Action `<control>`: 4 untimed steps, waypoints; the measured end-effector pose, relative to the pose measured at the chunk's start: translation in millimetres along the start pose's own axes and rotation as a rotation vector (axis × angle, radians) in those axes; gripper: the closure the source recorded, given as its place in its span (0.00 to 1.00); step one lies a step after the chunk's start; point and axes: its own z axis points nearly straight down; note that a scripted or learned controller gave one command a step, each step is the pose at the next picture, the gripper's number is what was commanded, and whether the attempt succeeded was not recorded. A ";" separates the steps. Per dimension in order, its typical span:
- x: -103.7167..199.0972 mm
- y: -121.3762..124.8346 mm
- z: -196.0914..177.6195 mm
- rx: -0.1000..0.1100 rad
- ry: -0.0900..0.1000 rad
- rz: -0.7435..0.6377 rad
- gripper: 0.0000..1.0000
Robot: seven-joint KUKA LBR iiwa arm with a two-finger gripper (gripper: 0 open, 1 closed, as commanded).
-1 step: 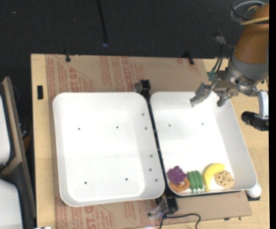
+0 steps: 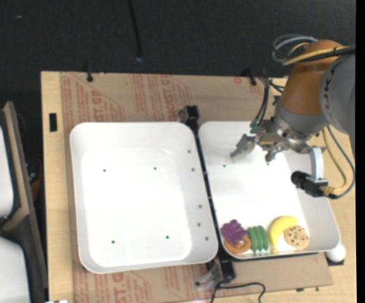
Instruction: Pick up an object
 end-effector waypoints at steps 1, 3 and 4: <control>-59.3 -30.0 43.1 -0.003 -0.002 0.006 0.00; -82.0 -78.5 75.6 -0.006 -0.002 0.004 0.00; -25.0 -115.0 74.8 -0.006 0.000 -0.002 0.00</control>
